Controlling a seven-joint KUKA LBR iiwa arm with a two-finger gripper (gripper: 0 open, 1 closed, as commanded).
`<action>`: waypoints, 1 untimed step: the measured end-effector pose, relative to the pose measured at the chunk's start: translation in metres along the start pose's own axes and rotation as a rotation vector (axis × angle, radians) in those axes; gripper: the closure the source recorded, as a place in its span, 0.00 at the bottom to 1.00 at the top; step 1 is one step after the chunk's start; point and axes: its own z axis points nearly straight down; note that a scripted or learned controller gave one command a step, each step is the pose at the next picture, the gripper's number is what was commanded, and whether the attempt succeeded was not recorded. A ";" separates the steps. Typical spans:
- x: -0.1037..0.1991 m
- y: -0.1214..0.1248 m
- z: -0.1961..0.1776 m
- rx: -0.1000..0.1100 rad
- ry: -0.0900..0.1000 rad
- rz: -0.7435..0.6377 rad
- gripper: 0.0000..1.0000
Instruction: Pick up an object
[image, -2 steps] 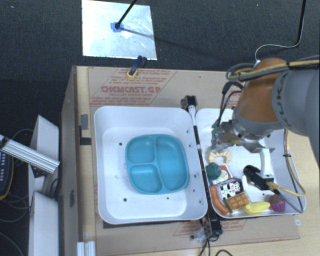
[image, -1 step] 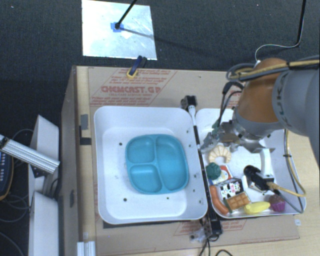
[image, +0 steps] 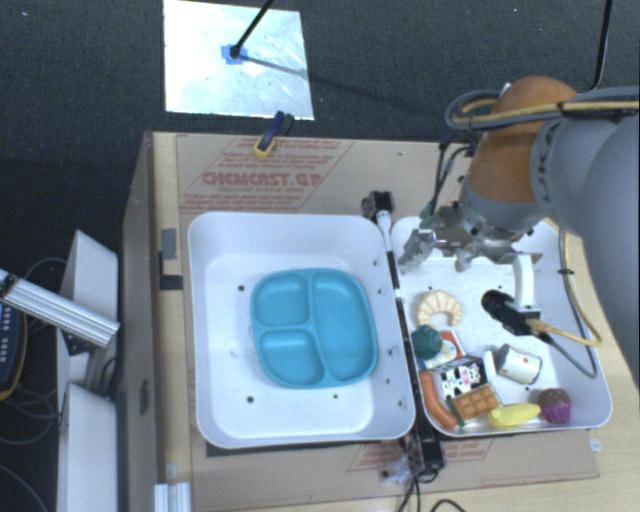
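Observation:
My gripper (image: 440, 253) hangs over the far left part of the right bin (image: 590, 400), open, with nothing between its fingers. Just in front of it lies a beige croissant-shaped toy (image: 440, 305). Nearer the front are a green toy (image: 427, 342), an orange carrot-like piece (image: 433, 393), a black-and-white cow-patterned block (image: 462, 377), a brown waffle piece (image: 476, 402), a yellow banana (image: 513, 414), a purple item (image: 555, 405) and a small white cup (image: 518, 365).
The left bin (image: 220, 300) holds a blue three-compartment plate (image: 313, 328). A divider rim (image: 395, 300) runs between the bins. The grey arm (image: 590, 170) comes in from the right above the right bin's far side.

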 end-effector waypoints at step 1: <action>-0.061 0.025 0.025 0.001 -0.002 0.003 0.00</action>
